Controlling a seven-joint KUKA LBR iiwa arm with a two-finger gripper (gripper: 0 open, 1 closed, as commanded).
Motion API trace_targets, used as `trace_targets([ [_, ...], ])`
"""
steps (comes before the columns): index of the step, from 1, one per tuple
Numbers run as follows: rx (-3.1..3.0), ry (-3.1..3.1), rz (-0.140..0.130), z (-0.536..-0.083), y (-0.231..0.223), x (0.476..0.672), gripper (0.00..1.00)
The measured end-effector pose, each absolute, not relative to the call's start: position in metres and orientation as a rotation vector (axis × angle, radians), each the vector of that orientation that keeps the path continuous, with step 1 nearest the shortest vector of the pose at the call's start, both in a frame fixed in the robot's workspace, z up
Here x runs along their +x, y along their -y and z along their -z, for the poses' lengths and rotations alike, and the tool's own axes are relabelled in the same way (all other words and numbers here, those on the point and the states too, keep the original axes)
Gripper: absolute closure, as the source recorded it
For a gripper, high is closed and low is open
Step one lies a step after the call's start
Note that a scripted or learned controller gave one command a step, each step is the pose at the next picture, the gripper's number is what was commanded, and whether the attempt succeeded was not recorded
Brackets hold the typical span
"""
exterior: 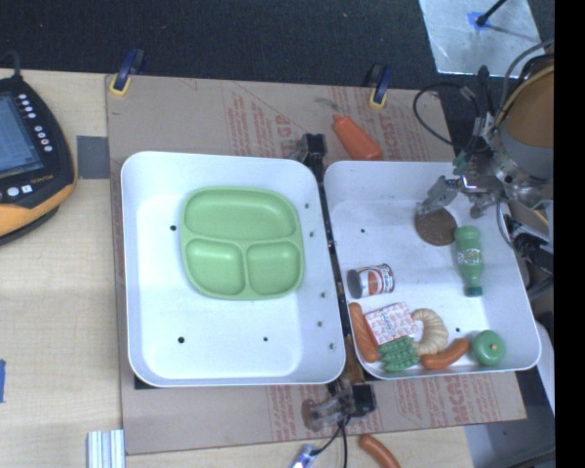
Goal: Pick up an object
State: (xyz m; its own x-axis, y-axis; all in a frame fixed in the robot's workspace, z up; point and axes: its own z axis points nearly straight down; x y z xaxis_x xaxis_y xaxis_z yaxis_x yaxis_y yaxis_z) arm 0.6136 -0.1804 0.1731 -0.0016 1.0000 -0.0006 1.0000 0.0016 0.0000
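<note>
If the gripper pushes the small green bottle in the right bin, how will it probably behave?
The small green bottle lies on its side, so it may roll on the smooth right white bin. It looks like light, rigid plastic, probably slippery for the fingers.

You have two bins, left (146, 261) and right (390, 188), of smooth white plastic with a slight sheen. In the left one lies a matt pale-green plastic plate (242, 241). At lower right of the frame, the green bottle (469, 257) looks like glossy plastic, and the small can (371, 281) shows a shiny metal rim. Under both bins you see dull brown cardboard (224, 115) on a pale wood-grain bench (39, 339).
</note>
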Motion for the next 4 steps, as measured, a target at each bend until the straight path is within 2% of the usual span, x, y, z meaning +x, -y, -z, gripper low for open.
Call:
trace_targets([
  [1,2.220,-2.229,0.008,-0.090,0.202,0.632,0.00],
  [2,2.216,-2.228,0.003,-0.092,0.177,0.657,0.00],
  [3,2.211,-2.229,0.001,-0.105,0.177,0.658,1.00],
  [4,2.214,-2.229,-0.011,-0.096,0.209,0.607,1.00],
])
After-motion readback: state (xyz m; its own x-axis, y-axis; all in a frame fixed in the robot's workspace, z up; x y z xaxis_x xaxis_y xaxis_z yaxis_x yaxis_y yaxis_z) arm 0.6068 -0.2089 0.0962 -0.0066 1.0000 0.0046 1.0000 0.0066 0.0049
